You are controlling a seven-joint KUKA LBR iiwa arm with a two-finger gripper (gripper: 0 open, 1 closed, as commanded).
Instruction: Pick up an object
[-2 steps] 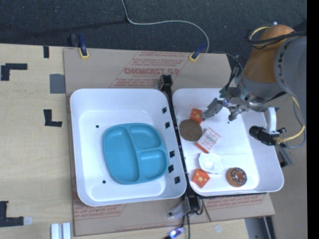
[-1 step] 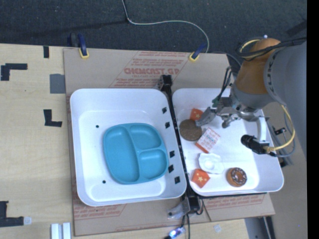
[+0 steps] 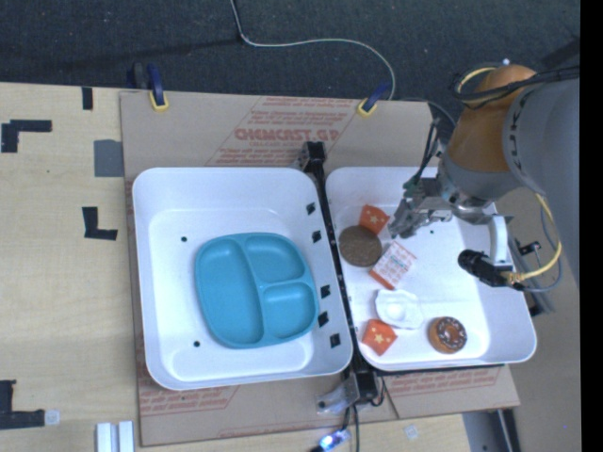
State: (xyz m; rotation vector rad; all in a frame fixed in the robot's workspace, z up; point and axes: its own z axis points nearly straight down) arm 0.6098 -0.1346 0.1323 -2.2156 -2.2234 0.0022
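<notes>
Gripper (image 3: pixel 413 217) low over the far half of the right bin (image 3: pixel 513 351), wrist cables trailing behind. Cannot tell how far open. Nothing visibly held.

Closest candidate: small orange block (image 3: pixel 373 219), just beside the gripper on the side toward the divider between the bins. Probably light and stiff, with flat faces; best pinched across two opposite sides, straight down, centred so as not to squirt out.

Next nearest, just below the gripper toward the near rim: red-and-white packet (image 3: pixel 394 265), lying flat and tilted. Likely thin, soft and crinkly; hard to get under, so better taken by a raised edge than across the flat.

Touching or nearly touching that packet, on its divider side: brown disc (image 3: pixel 359 247). Flat and low, likely slippery on the bin floor; prone to sliding away rather than lifting.

Farther from the gripper, toward the near rim: white cup-like piece (image 3: pixel 398 307), second orange block (image 3: pixel 379 337) and doughnut-shaped toy (image 3: pixel 447 334), the last probably rounded and easy to grip across the ring.

Well apart, beyond the divider: blue divided plate (image 3: pixel 256 288) in the left bin (image 3: pixel 151 196); wide and shallow, only grippable at the rim.
</notes>
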